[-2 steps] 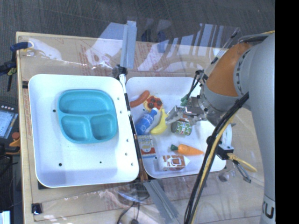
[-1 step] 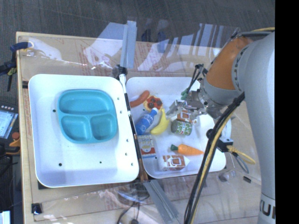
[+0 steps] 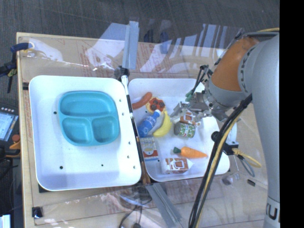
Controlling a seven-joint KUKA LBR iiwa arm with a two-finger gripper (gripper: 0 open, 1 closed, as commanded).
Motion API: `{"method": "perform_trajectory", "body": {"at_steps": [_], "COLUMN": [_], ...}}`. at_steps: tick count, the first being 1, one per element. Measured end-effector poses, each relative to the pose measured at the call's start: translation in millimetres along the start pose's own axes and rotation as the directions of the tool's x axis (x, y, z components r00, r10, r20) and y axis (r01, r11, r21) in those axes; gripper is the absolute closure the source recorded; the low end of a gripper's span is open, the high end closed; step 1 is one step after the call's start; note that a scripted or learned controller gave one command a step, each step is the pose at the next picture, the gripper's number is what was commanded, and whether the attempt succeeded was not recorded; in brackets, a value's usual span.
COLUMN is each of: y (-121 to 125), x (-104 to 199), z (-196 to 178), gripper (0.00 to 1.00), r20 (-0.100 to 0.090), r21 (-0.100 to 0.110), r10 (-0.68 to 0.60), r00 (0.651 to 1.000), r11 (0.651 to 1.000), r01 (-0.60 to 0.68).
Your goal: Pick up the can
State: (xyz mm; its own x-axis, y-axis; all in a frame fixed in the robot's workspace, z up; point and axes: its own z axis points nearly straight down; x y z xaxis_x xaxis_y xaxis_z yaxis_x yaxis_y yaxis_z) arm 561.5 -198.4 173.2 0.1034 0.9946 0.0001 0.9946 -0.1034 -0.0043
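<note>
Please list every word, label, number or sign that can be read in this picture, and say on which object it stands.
No text can be read.
Can: its label is too blurred.
Small carton: red and white print, too small.
Flat packet: print blurred.
Blue bottle: label illegible.

A divided tray [image 3: 90, 116] sits in the left bin [image 3: 42, 165]; the can [image 3: 184, 129] lies in the right bin [image 3: 156, 175], just right of the banana [image 3: 164, 125].

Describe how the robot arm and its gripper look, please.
The arm is thick, rounded and light grey, with an orange band above the wrist. Black cables hang along it. The gripper is small, dark metal, with thin parts.
</note>
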Motion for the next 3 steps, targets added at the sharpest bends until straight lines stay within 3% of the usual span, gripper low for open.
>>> {"method": "perform_trajectory", "body": {"at_steps": [1, 2, 3], "y": [26.3, 27.9, 25.8], "x": [-4.1, -1.0, -5.3], "z": [0.1, 61.8, 0.8], "gripper": [0.00, 0.00, 0.00], "r20": [-0.001, 0.005, -0.001], "r21": [0.000, -0.020, -0.002], "r10": [0.005, -0.052, -0.044], "r00": [1.000, 0.999, 0.999], "r11": [1.000, 0.998, 0.999], "r01": [-0.005, 0.052, 0.044]}}
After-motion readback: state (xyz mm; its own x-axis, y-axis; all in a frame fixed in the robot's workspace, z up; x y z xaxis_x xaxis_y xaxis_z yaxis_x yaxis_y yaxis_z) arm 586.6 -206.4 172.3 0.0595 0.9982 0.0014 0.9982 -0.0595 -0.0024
